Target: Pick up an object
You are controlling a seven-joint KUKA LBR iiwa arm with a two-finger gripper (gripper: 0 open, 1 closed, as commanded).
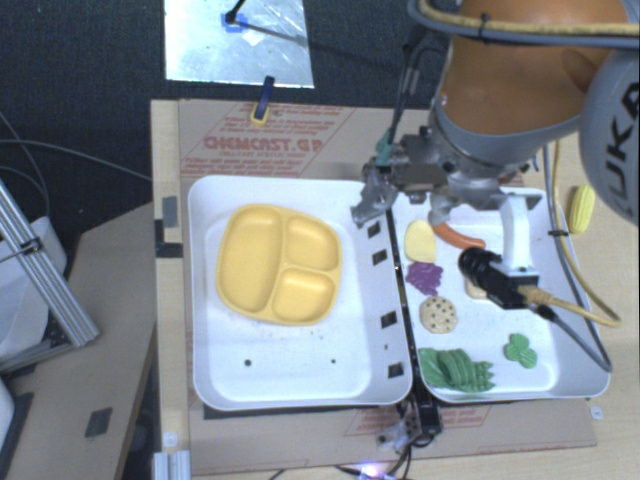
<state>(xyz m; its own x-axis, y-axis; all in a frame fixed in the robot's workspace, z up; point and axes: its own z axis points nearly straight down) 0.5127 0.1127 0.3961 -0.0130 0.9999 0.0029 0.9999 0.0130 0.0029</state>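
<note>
My gripper (405,190) hangs under the big orange-banded wrist, over the far left part of the right bin (572,368), close to the divider between the two bins. Just below it lie a yellow wedge (421,240) and an orange-red sausage-shaped piece (462,236). Nearer the front are a purple grape bunch (424,278), a cookie (438,314), green pea pods (457,368) and a small green leafy piece (520,351). The arm's body hides much of the bin's far side.
A yellow divided plate (278,265) sits in the left bin (300,383). A yellow corn cob (582,208) lies at the right bin's far right edge. A black cylinder with a cable (495,276) hangs off the arm above the right bin.
</note>
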